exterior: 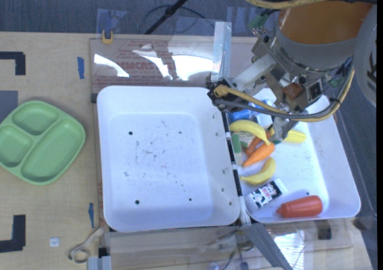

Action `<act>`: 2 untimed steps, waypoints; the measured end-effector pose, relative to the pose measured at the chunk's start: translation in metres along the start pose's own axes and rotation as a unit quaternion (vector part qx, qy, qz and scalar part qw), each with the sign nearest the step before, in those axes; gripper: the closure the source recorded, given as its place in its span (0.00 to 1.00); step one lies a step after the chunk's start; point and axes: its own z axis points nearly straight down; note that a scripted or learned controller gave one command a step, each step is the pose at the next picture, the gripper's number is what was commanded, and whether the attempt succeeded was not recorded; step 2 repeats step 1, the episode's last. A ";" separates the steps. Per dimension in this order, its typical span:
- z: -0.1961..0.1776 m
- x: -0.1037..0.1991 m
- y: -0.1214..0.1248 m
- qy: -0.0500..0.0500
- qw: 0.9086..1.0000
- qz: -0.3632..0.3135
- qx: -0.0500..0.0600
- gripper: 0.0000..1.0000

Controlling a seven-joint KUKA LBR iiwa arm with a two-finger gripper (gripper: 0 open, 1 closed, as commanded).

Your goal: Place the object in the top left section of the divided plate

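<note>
The green divided plate (76, 143) lies on the wooden bench at the far left, outside both bins; its three sections hold nothing. My gripper (279, 129) hangs low over the right bin (335, 167), at the top of a pile of toy food. Right beside it are a yellow banana (246, 126), an orange carrot (259, 152) and a small yellow piece (294, 137). The arm's wrist and cables hide the back of that bin. I see nothing lifted clear of the pile.
A second banana (264, 171), a black-and-white block (264, 194) and a red piece (300, 206) lie at the right bin's front. The left bin (108, 161) stands between the arm and the plate. A clear plastic sheet (155, 62) lies behind it.
</note>
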 end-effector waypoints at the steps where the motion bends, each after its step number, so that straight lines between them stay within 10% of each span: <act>1: 0.168 0.001 -0.019 -0.001 0.997 0.082 0.001 0.00; 2: 0.168 0.001 -0.019 -0.001 0.997 0.082 0.001 0.00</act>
